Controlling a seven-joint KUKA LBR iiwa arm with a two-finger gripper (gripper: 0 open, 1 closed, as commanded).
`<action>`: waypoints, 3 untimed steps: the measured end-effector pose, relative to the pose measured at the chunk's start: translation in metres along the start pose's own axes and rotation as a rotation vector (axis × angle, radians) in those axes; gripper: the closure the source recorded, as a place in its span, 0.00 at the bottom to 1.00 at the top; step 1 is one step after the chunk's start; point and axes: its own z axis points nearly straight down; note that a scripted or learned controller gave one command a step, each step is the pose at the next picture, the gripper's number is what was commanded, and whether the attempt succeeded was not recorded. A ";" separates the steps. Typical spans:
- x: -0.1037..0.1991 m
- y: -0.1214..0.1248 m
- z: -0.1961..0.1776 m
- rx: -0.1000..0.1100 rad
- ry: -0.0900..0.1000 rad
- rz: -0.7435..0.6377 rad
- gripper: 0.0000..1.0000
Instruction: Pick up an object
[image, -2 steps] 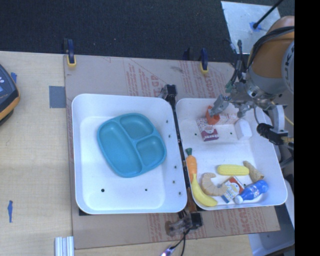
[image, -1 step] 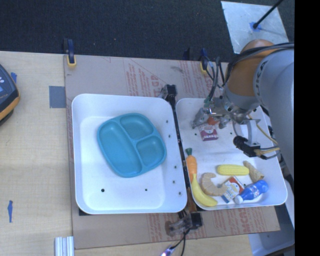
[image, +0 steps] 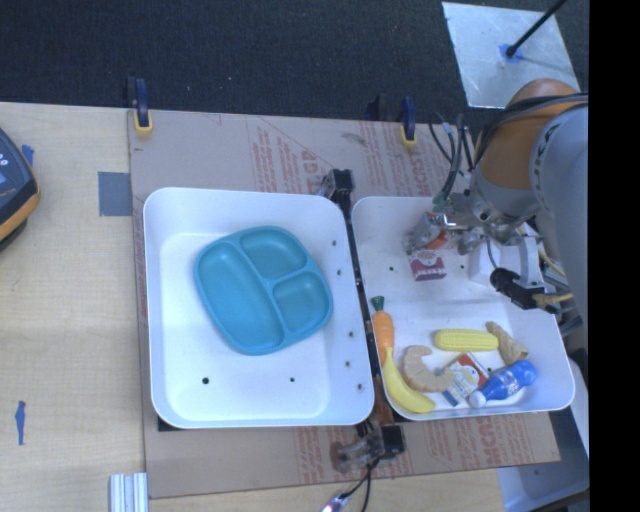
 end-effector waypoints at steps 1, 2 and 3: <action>-0.023 0.000 0.000 0.001 0.001 -0.001 0.00; -0.023 0.001 -0.011 0.002 0.000 -0.005 1.00; 0.049 -0.046 -0.107 0.000 0.002 -0.002 1.00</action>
